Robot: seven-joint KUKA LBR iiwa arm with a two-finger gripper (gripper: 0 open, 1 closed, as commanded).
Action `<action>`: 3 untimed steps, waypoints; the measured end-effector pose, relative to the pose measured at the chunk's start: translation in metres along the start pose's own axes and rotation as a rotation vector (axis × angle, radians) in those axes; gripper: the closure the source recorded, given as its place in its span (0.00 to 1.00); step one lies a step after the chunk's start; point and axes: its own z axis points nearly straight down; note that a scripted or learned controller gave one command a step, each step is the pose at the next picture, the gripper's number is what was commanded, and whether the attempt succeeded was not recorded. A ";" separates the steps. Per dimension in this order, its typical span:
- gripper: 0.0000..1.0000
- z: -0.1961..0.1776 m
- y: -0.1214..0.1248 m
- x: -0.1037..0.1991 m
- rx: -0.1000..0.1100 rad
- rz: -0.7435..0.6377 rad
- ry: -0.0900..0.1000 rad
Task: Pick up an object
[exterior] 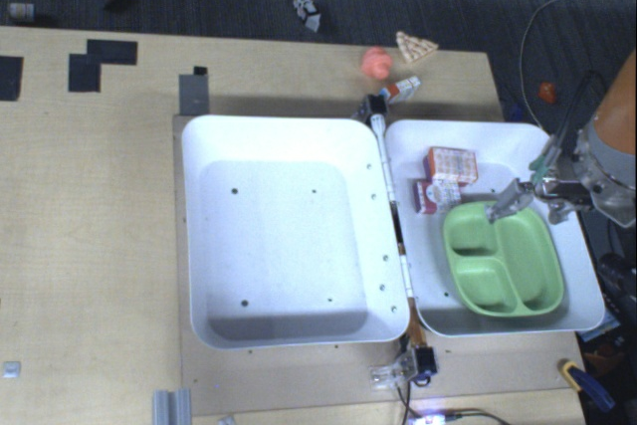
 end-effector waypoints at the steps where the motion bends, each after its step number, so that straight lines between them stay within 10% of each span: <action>1: 0.00 0.166 -0.007 0.021 0.004 0.003 0.001; 2: 1.00 0.155 -0.004 0.024 0.000 -0.001 0.004; 3: 1.00 0.088 0.015 0.125 0.000 0.000 0.001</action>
